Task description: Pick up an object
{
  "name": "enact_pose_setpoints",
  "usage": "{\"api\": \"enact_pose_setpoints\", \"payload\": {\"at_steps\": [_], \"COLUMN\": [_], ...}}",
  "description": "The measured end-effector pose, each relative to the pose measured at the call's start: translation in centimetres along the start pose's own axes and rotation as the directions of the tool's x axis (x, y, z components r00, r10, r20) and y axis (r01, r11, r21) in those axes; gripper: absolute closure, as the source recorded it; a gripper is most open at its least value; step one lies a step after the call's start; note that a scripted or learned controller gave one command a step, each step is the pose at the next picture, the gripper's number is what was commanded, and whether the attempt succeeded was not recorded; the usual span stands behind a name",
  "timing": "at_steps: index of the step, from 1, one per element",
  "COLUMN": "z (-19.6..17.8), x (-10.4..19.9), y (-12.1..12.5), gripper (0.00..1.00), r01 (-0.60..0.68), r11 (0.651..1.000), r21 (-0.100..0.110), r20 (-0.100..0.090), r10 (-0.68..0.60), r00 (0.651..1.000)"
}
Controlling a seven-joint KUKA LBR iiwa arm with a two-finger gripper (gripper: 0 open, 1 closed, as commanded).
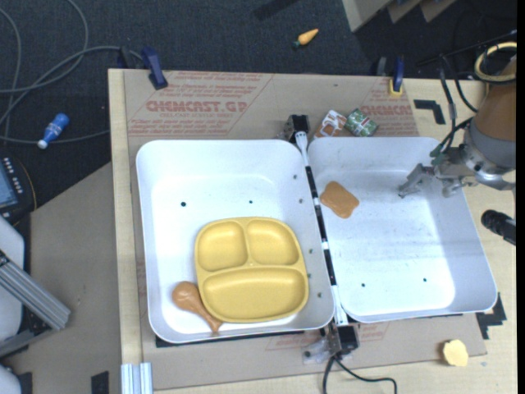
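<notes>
Behind both bins, brown board (205,101) reads "CHEMCAST GP".

One fixed camera looks down at a slant from above the bench (246,97), taking in both bins (164,187), floor beyond.

Robotics lab, by look of it. My gripper (422,179) over white bins (246,158) clamped to board-topped bench (205,97); cables (49,48) trail across dark carpet (205,15) far beyond; aluminium framing (29,294) off opposite side.
</notes>
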State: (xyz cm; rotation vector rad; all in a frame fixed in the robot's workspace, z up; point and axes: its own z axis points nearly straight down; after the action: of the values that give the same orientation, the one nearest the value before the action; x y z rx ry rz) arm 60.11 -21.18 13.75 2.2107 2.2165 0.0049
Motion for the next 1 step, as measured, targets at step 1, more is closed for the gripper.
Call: {"api": "enact_pose_setpoints", "payload": {"at_steps": [1], "z": [-1.77], "x": [10.41], "y": [3.71], "gripper": [0.0], "r01": [0.009], "r11": [1.0], "r21": [0.004], "r20": [-0.009], "r10": [-0.009], "r00": [1.0]}}
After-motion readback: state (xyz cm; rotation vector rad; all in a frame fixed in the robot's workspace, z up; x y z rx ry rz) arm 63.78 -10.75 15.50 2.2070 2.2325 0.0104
